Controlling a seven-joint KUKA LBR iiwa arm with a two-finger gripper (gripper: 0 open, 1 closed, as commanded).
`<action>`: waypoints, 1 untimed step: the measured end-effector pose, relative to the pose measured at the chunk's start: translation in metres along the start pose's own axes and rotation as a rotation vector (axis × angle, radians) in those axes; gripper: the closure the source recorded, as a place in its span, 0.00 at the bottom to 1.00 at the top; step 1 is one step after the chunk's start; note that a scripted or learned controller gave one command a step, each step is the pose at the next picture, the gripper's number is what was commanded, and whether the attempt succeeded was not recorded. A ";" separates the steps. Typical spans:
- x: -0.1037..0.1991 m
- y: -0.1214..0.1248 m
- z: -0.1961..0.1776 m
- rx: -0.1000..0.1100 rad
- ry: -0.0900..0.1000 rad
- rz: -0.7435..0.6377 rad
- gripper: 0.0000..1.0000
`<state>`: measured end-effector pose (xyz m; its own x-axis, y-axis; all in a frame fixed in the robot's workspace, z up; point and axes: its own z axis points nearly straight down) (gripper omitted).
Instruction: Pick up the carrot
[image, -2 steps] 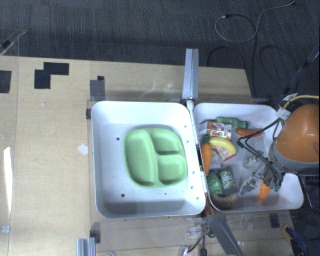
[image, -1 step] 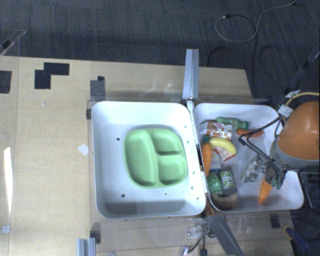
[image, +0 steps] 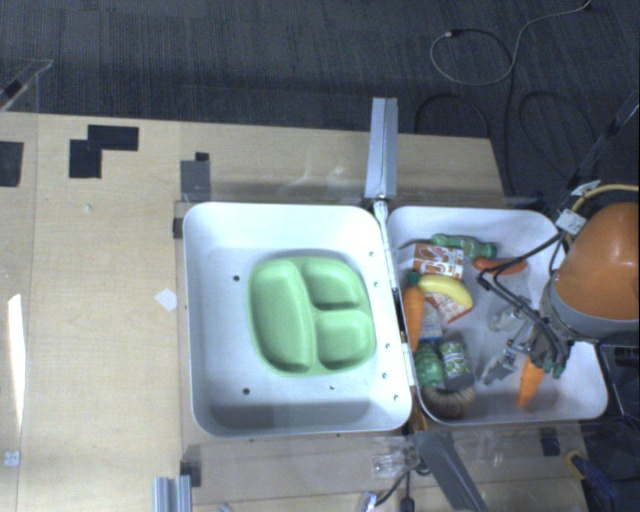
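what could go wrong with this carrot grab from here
1. The gripper sits over one carrot near the right bin's front wall, so its fingers may hit the wall.
2. A second carrot lies by the banana against the left wall, so the target is ambiguous.

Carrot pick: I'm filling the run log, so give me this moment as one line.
hand over right bin | carrot at hand, grasp unconfirmed | second carrot by left wall | green tray in left bin
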<state>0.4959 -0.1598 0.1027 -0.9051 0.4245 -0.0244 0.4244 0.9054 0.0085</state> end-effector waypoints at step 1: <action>0.005 0.004 0.011 0.004 0.005 -0.164 0.00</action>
<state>0.4932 -0.1535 0.0912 -0.9623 0.2714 -0.0202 0.2714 0.9625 0.0012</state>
